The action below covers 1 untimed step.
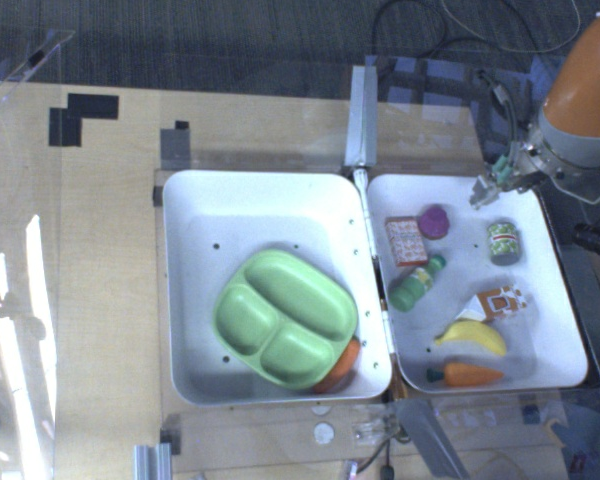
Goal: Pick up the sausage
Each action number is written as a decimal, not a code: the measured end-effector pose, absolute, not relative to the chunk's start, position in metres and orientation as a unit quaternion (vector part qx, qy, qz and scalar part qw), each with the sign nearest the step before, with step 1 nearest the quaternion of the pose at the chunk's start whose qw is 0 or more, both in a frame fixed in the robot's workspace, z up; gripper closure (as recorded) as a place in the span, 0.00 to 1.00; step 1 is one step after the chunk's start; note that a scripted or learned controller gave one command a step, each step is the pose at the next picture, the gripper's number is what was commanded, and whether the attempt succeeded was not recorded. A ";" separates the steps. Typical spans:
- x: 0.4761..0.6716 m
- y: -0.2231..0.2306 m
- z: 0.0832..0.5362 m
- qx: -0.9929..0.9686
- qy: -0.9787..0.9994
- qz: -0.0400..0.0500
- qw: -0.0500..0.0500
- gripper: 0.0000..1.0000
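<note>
A reddish-orange rounded object [342,362] peeks out from under the near right edge of the green divided plate [283,313] in the left bin [195,268]. It may be the sausage, but most of it is hidden by the plate. My gripper [490,183] hangs over the far right corner of the right bin [565,318], well away from that object. Nothing shows in its grasp.
The right bin holds a pink box [406,240], a purple item [435,221], a green bottle [416,283], a green can [503,242], a small carton [501,303], a banana [473,336] and a carrot [463,374]. A metal divider [360,118] stands behind the bins.
</note>
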<state>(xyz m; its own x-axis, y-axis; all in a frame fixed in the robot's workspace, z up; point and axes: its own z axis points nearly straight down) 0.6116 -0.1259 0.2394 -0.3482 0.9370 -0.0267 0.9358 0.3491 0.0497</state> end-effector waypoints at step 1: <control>0.615 -0.125 0.250 0.568 0.822 0.015 0.030 1.00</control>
